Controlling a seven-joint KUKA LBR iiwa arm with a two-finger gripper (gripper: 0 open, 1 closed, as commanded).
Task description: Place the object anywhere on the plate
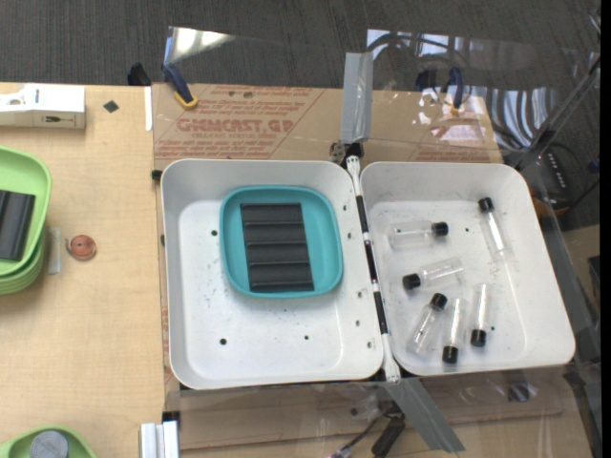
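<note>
Overhead on the bench (86, 351): two shallow white bins sit side by side, edges touching at centre. Left bin (181, 284) holds a teal plate (234, 246), square w/ rounded corners, lying flat toward the bin's far half. A dark ribbed insert (277, 248) rests on the plate's middle, ridges running across.

Right bin (535, 256) holds six clear vials w/ black caps, all lying down, none on the plate. One vial (420, 232) lies near the divider, cap pointing right. A second (491, 225) lies by the far right wall, cap at its far end. A third (431, 275) lies mid-bin, cap pointing left. Three more sit close together in the near half: one (428, 318) tilted w/ cap at its far end, one (452, 337) w/ cap toward the near wall, and one (479, 318) just right of it, cap also toward the near wall.

Jaws: state cannot be told from this frame.

Behind the bins, a printed cardboard sheet (239, 117). At the left edge, a green tray (29, 175) carries a dark item; a small orange-brown disc (82, 246) lies betw. it and the left bin. A white box (43, 106) sits at top left
</note>
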